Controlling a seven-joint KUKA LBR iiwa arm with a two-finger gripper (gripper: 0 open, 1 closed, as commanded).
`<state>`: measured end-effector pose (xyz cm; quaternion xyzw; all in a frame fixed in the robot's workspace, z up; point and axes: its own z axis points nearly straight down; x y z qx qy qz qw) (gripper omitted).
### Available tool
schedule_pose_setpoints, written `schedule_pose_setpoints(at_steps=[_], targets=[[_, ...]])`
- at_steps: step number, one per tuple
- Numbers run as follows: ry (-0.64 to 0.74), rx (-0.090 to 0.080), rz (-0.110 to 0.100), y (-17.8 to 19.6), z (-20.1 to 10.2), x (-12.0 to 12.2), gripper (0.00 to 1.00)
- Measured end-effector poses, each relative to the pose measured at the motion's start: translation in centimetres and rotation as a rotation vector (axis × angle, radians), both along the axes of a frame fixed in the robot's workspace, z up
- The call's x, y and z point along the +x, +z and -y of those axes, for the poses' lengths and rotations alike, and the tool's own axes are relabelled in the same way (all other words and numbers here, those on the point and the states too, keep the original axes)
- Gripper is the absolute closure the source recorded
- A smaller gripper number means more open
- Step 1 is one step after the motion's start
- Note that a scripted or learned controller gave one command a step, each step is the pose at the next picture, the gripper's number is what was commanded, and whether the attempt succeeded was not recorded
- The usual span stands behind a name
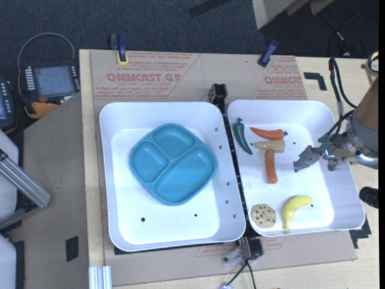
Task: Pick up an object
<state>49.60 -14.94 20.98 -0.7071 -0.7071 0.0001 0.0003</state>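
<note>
The cookie (263, 215) and banana (295, 208) sit at six o'clock; the hotdog (271, 165) runs twelve-to-six; the fingers (304, 161) hang released, grasping nothing.

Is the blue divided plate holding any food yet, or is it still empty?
Empty. The blue divided plate in the left bin shows three bare compartments; the food items all lie in the right bin.

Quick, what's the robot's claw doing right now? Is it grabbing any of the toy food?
Gripper: it hangs over the right bin, and whether it is open or closed cannot be told. No toy is seen in its grasp.
</note>
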Motion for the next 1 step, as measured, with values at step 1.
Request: schedule_pose_setpoints(at_steps=[1], targets=[[-0.001, 0.001, -0.003, -6.10, -0.14, -0.21, 0.00]])
